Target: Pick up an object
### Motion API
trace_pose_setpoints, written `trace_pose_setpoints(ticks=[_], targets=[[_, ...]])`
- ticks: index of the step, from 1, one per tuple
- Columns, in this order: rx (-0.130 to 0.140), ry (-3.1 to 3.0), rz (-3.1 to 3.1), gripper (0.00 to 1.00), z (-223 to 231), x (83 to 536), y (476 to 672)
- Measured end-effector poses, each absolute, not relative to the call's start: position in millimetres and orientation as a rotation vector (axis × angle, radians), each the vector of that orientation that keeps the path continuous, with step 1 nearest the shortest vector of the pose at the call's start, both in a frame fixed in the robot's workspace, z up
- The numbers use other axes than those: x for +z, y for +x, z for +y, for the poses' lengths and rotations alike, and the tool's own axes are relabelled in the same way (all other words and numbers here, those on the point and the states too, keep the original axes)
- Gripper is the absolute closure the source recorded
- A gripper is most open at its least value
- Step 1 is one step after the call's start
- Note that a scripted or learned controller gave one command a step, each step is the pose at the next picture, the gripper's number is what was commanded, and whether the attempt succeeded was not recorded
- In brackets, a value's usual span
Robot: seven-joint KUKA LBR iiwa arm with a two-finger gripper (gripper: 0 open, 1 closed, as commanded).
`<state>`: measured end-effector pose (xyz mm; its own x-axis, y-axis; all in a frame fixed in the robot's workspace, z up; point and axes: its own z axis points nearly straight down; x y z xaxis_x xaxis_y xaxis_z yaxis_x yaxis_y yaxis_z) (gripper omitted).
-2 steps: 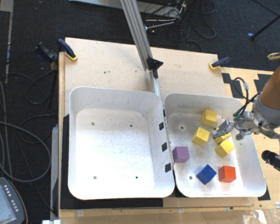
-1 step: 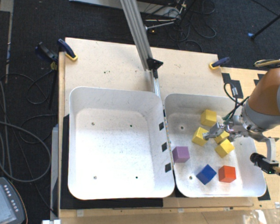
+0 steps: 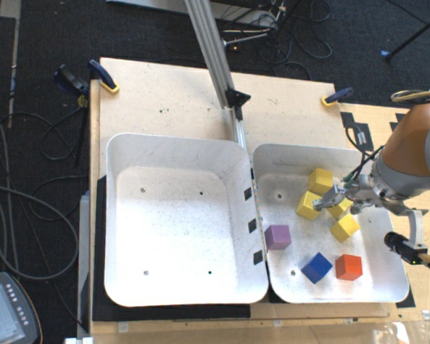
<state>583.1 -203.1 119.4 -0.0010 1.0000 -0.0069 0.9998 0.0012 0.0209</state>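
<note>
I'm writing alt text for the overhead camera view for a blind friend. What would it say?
A grey and orange robot arm's gripper reaches from the right among yellow blocks in the right white bin, which also holds a purple block, a blue block and an orange block. A left bin sits beside it.

From my seat the left bin (image 3: pixel 172 223) offers a wide bare floor. The right bin (image 3: pixel 287 186) is tighter: my gripper (image 3: pixel 337 198) sits low among four yellow blocks (image 3: pixel 320 180) crowded near the far right. Purple block (image 3: pixel 277 236) lies just beside the shared wall; blue block (image 3: pixel 316 267) and orange block (image 3: pixel 349 267) lie near the front. Bare floor remains at the far left corner.
</note>
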Motion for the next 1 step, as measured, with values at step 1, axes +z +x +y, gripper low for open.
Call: trace_pose_setpoints(ticks=[1], targets=[[0.016, 2.206, 2.209, 1.0, -202.6, 127.4, 583.3]])
